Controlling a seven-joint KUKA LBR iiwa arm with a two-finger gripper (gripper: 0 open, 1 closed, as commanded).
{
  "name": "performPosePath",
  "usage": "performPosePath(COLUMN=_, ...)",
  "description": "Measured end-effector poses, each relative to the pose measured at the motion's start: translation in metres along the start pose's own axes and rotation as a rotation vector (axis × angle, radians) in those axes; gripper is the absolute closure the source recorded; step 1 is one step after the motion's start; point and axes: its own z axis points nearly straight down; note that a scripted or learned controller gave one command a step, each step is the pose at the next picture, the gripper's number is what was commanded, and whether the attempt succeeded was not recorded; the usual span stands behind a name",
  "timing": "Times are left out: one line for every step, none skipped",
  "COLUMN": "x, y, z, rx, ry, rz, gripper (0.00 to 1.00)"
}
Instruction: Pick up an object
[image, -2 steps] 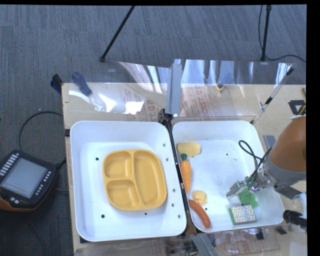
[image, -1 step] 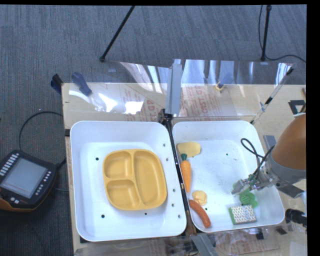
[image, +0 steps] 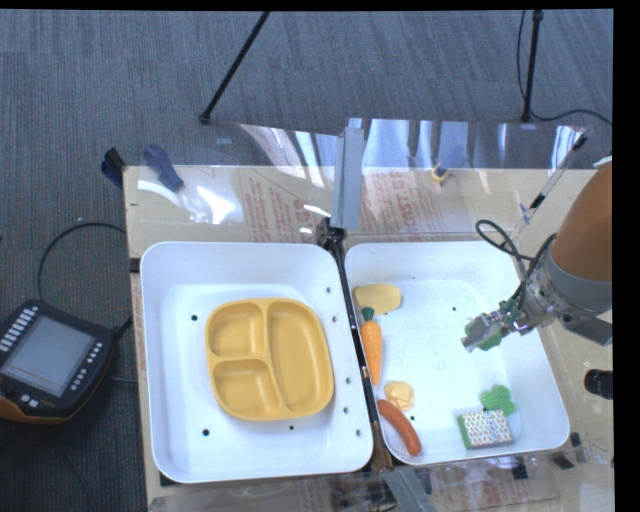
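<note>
At the near edge of the right bin (image: 560, 400) lay a small checkered block (image: 485, 428), with a green piece (image: 497, 400) just beyond it and touching or nearly touching its far corner. Left of these, near the bin's near-left corner, a sausage (image: 399, 426) lay at a slant, and a small yellow lump (image: 399, 394) sat just past its far end. A carrot (image: 371, 345) lay along the bin's left wall, green top pointing away, and a pale yellow slice (image: 378, 297) rested at the far-left corner just beyond that top.

In the left bin (image: 170, 300), a yellow plate (image: 269, 358) with three compartments sat near the middle.

The gripper (image: 484, 333) hovered over the right half of the right bin, above bare floor, well apart from the carrot and farther back than the green piece. Nothing showed between its fingers; how wide they stood could not be told. The arm (image: 585, 250) reached in from the right, its orange band above the wrist.

A tablet (image: 50, 358) lay on the floor left of the bench.
</note>
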Motion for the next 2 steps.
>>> performPosePath(x=-0.019, y=-0.046, z=0.049, rx=0.013, ry=0.005, rz=0.212, gripper=1.0)
performPosePath(x=0.024, y=0.015, z=0.002, rx=0.006, ry=0.003, rz=0.177, gripper=1.0)
